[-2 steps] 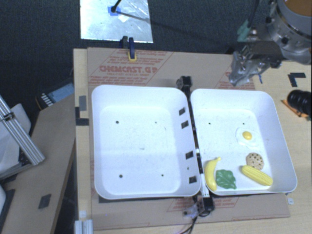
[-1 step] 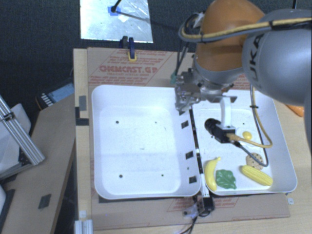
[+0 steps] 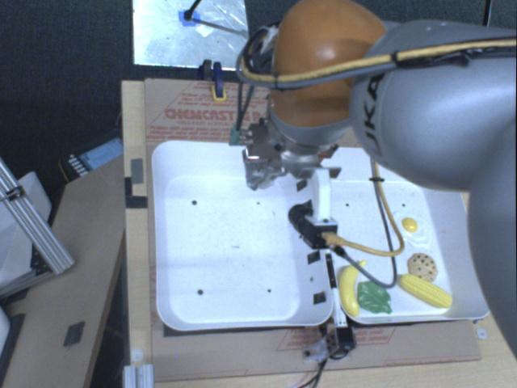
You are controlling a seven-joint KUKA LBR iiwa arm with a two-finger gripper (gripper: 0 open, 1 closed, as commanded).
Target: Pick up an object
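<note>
My gripper (image 3: 258,170) hangs over the back right part of the left white bin (image 3: 218,257), under the orange wrist band. I see nothing held in it. The right bin (image 3: 448,204) holds the objects, all near its front: a yellow banana (image 3: 348,290), a green leafy piece (image 3: 375,298) beside it, a corn cob (image 3: 426,291), a round cookie (image 3: 422,266) and a fried egg (image 3: 410,225). The gripper is well to the left of and behind these. The arm hides much of the right bin's back.
Both bins rest on a cardboard sheet (image 3: 194,115) with a blue and yellow clamp (image 3: 215,79) at its back edge. A foil sheet (image 3: 190,18) lies behind. An aluminium rail (image 3: 32,233) stands at the far left, off the bench.
</note>
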